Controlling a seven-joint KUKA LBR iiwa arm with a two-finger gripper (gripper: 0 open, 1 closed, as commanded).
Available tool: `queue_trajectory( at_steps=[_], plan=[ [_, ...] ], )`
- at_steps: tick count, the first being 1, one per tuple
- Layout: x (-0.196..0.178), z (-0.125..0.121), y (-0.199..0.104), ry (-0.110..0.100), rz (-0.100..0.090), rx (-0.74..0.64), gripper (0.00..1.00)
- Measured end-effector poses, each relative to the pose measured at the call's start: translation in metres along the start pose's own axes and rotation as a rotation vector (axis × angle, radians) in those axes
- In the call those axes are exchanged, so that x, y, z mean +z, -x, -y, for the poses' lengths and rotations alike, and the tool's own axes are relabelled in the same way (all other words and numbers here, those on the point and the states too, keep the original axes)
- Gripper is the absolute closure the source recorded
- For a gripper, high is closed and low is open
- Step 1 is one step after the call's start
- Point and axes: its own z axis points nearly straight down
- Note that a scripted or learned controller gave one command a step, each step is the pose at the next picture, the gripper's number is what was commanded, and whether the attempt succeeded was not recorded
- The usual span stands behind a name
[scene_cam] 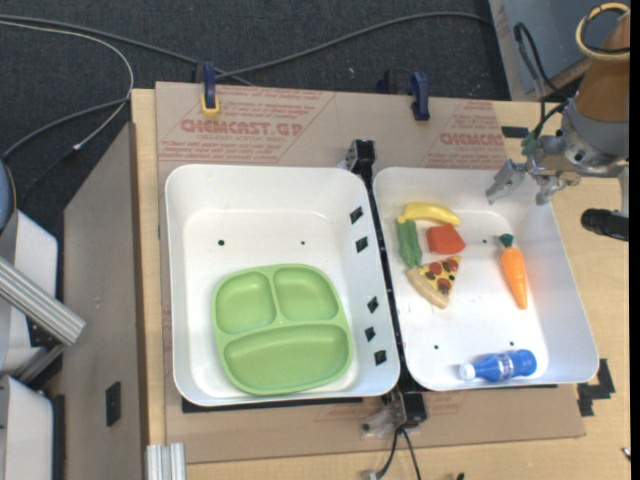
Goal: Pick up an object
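The right bin (560,268) holds several toy foods. A yellow banana (430,212), a green vegetable (409,242), a red block (446,239) and a pizza slice (438,280) cluster near its left wall. An orange carrot (514,274) lies by itself toward the right, and a blue bottle (500,366) rests on its side at the front edge. My gripper (521,190) hovers over the bin's far right corner, open, with nothing between its fingers. It is above and behind the carrot, apart from every object.
A green divided plate (283,326) lies in the left bin (190,268). Black clips line the wall between the two bins (372,268). Blue clamps (420,96) hold the cardboard base at the back.
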Motion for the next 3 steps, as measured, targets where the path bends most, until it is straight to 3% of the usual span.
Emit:
queue_trajectory(
  at_steps=[1, 2, 3],
  plan=[
    [0.047, 0.004, -0.009, -0.001, -0.001, 0.001, 0.0],
    [0.07, 0.004, -0.009, 0.001, 0.0, 0.0, 0.0],
    [0.057, 0.002, -0.009, 0.006, 0.002, -0.001, 1.0]
  ],
)
